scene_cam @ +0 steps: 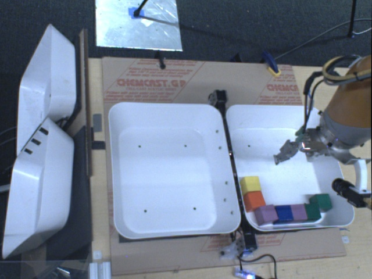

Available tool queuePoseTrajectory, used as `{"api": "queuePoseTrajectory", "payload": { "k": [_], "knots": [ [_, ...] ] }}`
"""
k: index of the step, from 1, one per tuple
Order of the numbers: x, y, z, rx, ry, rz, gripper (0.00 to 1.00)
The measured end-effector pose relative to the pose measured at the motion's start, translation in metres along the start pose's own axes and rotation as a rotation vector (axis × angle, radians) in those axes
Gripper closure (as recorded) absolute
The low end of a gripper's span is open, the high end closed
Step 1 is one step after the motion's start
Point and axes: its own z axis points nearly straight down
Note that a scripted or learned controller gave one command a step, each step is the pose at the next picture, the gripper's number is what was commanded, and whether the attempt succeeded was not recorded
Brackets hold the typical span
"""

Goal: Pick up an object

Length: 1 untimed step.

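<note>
At far left, two white plastic covers [43, 138] lie stacked beside the bench. Up top, a shiny metal sheet [138, 16] w/ a blue clip [135, 13] on it. Next, the cardboard sheet [168, 77] under the bins: red print reads "CHEMCAST GP", repeated at the right corner but partly cut off there. Left bin [168, 170] sits on it, w/ small dark dots on its floor. Right bin [261, 121] touches it along a black divider. Blocks sit along that bin's front wall: yellow block [250, 183] w/ orange block [254, 200] just below, touching; then purple block [265, 214], blue block [284, 213], another purple one [299, 211], and green block [318, 205] at the right end. Gripper [285, 153] hangs over the right bin's middle, above the blocks and apart from them; can't tell if fingers are apart or together. Arm w/ orange band [354, 106] comes in at right.
</note>
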Motion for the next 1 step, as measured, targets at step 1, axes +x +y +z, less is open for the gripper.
{"api": "queuePoseTrajectory", "payload": {
  "k": [1],
  "knots": [
    [-0.0148, 0.0130, -0.0280, -0.002, -0.001, -0.038, 0.00]
  ]
}}
